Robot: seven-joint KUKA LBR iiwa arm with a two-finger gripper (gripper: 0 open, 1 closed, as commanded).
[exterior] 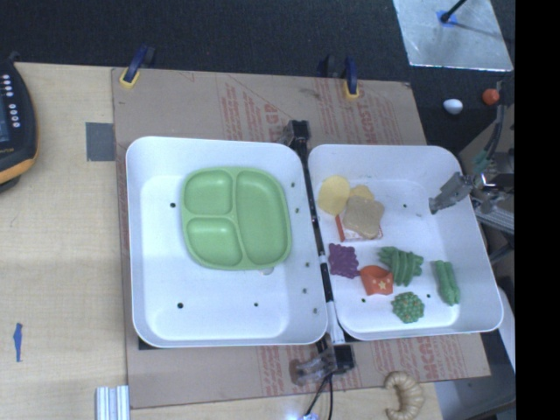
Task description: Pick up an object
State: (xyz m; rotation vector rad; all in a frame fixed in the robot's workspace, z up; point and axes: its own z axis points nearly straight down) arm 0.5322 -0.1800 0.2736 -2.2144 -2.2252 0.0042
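At the right bin's [472, 234] far edge, my gripper [442, 198], aperture unclear; bread [363, 217] lies left.

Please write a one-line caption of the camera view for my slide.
Gripper at right bin's edge above toy foods; green divided plate in left bin.
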